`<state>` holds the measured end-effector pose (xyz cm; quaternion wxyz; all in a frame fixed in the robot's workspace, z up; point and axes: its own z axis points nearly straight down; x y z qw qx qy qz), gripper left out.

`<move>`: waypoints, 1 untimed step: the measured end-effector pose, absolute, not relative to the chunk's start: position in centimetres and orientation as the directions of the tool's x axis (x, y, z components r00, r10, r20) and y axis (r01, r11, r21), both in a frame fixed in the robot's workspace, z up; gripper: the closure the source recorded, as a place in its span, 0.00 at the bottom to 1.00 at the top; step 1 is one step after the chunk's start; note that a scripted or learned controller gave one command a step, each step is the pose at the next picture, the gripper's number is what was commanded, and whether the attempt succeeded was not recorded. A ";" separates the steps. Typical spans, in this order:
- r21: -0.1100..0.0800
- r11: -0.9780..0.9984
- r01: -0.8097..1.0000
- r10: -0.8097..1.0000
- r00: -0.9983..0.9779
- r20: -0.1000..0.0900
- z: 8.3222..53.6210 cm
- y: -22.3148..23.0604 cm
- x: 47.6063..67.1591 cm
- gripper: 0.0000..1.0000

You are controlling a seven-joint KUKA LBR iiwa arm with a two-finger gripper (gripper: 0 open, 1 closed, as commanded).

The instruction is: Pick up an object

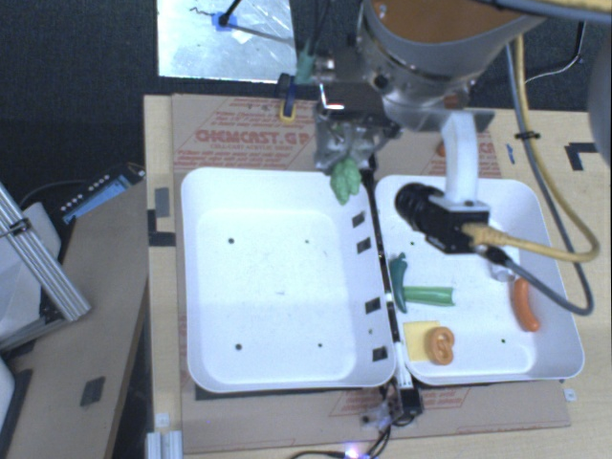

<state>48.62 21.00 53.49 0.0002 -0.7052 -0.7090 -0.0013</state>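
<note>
Two bins: shallow and white, side by side on the bench (105, 285); the left bin (277, 285) and the right bin (497, 344) meet along a shared rim set with black clips.
cardboard sheet (239, 137): brown with red print, lying under both bins.
arm (421, 84): grey with an orange band, reaching in from the upper right.
claw (342, 161): above the far end of the shared rim, fingers pinched on the top of the pale green object.
pale green object (344, 184): hangs from the claw over the far rims where the bins meet, slightly toward the left bin's corner; whether its lower end touches the rim cannot be told.
dark green piece (397, 273): in the right bin, just beside the shared rim.
green pod (427, 295): lies crosswise, touching the dark green piece.
yellow block (417, 332): nearer the front, close to the shared rim.
orange ear-shaped piece (441, 346): rests against the yellow block.
orange sausage (523, 306): toward the right bin's outer side, well apart from the others.
</note>
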 end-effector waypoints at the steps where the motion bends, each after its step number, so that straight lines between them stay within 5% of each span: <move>1: 0.001 0.006 1.000 1.000 -0.006 0.002 53.5 23.5 48.6 1.00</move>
